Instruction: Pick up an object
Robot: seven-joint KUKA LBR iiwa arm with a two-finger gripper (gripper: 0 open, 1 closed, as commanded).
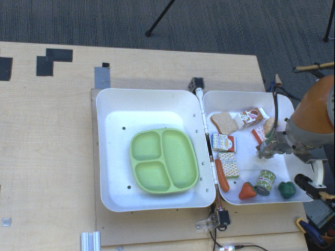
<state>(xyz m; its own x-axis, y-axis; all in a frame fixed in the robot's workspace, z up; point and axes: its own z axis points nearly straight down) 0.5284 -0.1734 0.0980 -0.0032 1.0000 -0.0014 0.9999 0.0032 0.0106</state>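
Right bin [285, 104] holds all the candidates: small can [266, 182] near the front with a strawberry [247, 191] touching its left side and a green pepper [287, 189] just right of it; carrot [222, 174] along the left wall, two snack packets [225, 153] beside it, bread slice [224, 123] and a red-white packet [250, 117] toward the far side. Gripper [266, 151] sits low over the bare middle of the bin floor, just far of the can, apart from everything. Can't tell how wide the fingers are from this angle; nothing visible between them. Left bin [104, 156] only carries the green divided plate [164, 161], not relevant. My call: still in approach, no grasp. The can is the closest target, but the strawberry crowding it risks a finger landing on top. I'd centre over the can, straddle it near-far rather than left-right, descend fully before closing. Pepper is the fallback, more free space around it.
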